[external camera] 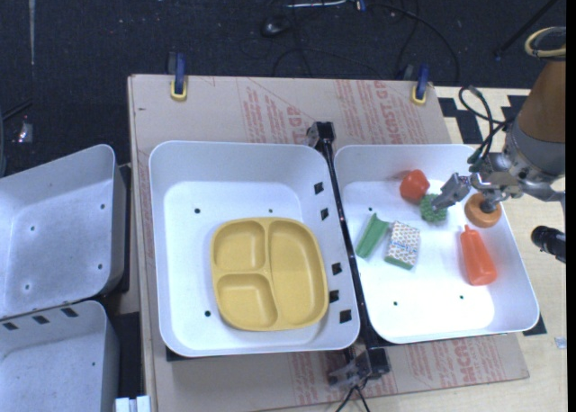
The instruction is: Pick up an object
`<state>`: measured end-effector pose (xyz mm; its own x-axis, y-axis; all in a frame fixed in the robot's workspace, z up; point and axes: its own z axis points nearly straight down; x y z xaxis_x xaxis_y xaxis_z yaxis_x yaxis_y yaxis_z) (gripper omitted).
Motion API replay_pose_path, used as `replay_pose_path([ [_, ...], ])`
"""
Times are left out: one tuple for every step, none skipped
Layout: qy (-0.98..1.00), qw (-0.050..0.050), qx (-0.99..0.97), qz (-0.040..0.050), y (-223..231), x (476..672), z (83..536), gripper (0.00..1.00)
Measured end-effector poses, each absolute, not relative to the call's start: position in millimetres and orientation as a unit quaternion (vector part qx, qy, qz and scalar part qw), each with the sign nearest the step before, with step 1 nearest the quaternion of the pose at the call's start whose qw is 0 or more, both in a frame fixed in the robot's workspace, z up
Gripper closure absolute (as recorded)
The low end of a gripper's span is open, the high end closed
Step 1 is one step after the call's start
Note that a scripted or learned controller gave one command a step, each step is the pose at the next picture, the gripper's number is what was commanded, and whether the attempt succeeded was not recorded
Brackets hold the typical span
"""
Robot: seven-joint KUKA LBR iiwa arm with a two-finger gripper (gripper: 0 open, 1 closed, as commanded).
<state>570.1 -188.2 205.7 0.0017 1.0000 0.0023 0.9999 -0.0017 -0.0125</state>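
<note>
Yellow divided plate (269, 273) sits in the left bin (171, 221). Over the right bin (513, 311), the tool (463, 187) hovers with fingers spread apart, holding nothing, just above a green toy (434, 210) beside a red tomato (414, 185).

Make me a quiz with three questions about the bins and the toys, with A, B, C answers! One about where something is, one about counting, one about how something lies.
1. Where is the yellow plate?
A. left bin
B. right bin
C. on the floor

2. How many sections does the plate have?
A. two
B. three
C. five

3. How does the orange bottle sit?
A. standing on the plate
B. lying flat in the right bin
C. leaning on the green block

Answers:
1. A, it rests in the left bin.
2. B, ridges split it into three.
3. B, it lies flat on the bin floor, apart from the green block.
</note>
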Motion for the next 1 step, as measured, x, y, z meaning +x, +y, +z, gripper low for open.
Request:
replay_pose_path([
  [-0.708,0.0,-0.707,0.0004,-187.8,573.1,212.1,0.0],
])
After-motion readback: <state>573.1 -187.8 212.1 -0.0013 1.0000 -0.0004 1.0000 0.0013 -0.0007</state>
